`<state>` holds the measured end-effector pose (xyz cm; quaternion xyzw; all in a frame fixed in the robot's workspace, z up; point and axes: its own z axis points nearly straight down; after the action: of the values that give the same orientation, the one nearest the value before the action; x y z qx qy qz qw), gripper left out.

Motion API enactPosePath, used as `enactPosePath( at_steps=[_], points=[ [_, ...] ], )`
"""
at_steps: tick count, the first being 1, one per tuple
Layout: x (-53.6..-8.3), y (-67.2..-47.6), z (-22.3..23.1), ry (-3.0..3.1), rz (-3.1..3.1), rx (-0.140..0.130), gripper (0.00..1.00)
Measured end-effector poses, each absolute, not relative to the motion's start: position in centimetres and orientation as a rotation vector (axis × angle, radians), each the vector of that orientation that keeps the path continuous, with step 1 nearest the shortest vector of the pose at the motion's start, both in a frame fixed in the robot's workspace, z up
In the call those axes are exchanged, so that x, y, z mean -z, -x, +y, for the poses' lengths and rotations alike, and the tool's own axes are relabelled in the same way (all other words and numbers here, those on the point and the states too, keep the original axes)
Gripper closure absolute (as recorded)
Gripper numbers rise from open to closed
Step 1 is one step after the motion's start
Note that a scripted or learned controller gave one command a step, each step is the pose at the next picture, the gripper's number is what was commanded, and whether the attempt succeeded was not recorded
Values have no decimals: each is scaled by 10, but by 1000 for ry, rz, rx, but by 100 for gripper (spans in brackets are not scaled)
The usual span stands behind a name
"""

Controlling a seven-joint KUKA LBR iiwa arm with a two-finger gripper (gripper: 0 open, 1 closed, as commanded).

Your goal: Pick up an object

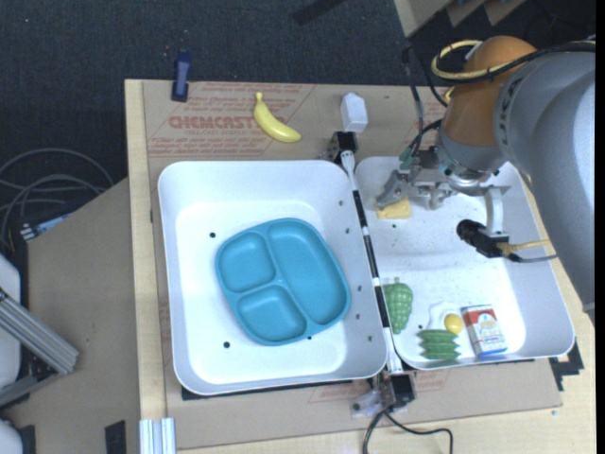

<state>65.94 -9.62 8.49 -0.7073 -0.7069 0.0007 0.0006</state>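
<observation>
left bin (189,206): blue tray (279,282) central | right bin (430,263): middle free

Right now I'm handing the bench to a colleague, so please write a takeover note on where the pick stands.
Claw: down in the right white bin, at its top-left corner in the view, just over a pale yellow block; grip cannot be judged.
Same bin, near end: green knobbly toy, green pod, red, white and blue carton.
Left white bin: blue three-compartment plastic tray.
Yellow toy banana: on the bench, outside both bins.
Done: no lift evident.
Left: secure and raise one object, likely the block.
</observation>
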Motion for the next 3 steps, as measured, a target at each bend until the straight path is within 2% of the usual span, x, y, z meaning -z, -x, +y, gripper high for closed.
enactPosePath(
  at_steps=[1, 3],
  points=[
    [-85, -667, -100, 2222, -2223, 1, 0],
    [-85, -667, -94, 2222, -2222, 0, 0]
  ],
)
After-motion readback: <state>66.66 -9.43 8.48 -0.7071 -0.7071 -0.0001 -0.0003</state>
